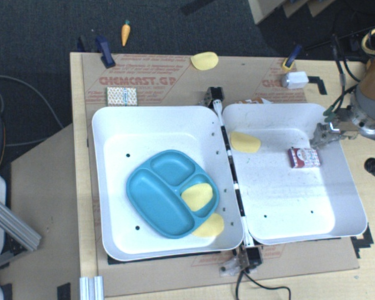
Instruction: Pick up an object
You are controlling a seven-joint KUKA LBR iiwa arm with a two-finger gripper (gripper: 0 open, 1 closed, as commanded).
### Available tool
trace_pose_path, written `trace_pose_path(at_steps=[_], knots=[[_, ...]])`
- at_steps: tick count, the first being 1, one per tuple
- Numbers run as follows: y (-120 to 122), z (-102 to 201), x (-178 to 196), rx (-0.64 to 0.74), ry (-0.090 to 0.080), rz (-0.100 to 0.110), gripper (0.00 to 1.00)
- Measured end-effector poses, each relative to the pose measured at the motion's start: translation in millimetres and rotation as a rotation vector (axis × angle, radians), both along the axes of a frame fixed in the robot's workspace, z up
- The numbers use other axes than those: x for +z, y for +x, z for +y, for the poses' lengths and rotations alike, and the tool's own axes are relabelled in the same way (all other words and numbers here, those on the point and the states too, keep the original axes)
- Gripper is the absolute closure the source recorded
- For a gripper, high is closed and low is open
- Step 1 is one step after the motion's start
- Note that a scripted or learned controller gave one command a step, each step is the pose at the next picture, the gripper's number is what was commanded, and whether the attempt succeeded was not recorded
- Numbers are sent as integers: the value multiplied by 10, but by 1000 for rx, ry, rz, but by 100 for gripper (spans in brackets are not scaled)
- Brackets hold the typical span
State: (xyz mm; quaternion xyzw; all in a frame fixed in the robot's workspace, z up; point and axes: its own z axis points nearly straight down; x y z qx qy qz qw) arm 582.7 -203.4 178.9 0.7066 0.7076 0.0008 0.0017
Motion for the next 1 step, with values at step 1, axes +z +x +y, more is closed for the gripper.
trace_pose_path(at_steps=[1], knots=[[257,-207,290,-1,-1,0,100]])
